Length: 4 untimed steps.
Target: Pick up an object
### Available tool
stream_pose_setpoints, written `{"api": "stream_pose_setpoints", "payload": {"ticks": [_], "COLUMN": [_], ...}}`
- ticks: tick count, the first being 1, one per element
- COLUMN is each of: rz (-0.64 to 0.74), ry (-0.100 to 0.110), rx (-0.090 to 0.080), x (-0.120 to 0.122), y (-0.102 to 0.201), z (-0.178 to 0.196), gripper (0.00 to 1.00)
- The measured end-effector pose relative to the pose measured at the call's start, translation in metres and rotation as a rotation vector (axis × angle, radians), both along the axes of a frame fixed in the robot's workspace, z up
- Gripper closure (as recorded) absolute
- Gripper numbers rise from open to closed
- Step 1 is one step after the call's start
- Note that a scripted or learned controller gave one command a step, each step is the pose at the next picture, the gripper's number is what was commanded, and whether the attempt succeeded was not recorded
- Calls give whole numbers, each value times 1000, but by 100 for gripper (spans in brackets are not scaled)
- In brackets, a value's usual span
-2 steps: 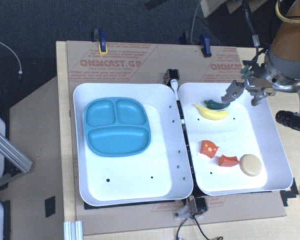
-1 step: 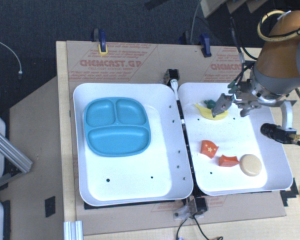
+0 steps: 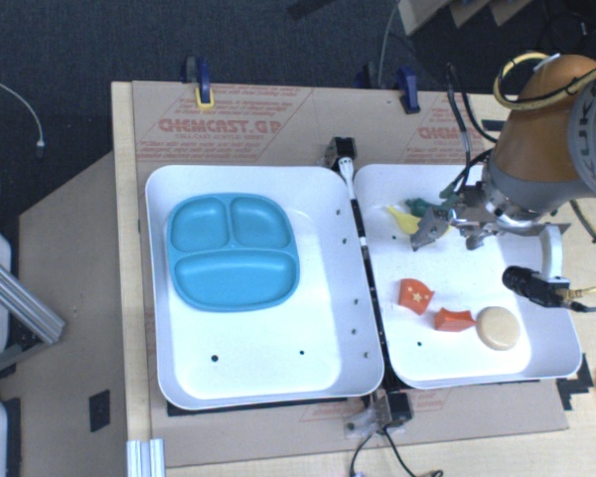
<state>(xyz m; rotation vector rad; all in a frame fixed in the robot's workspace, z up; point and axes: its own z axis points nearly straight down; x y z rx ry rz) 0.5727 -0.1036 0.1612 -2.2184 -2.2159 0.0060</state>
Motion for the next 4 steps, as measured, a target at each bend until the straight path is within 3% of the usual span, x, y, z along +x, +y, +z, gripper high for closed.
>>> {"api": "stream_pose_setpoints", "payload": {"ticks": [1,2,4], "rz": [0,0,3], "ry": [-1,-8,-14], "rx": [0,-2,-3], "x": [-8,-6,-13], "y": [-6,-6,2], "z": [-49,-35,65], "gripper": [0,100,100]}}
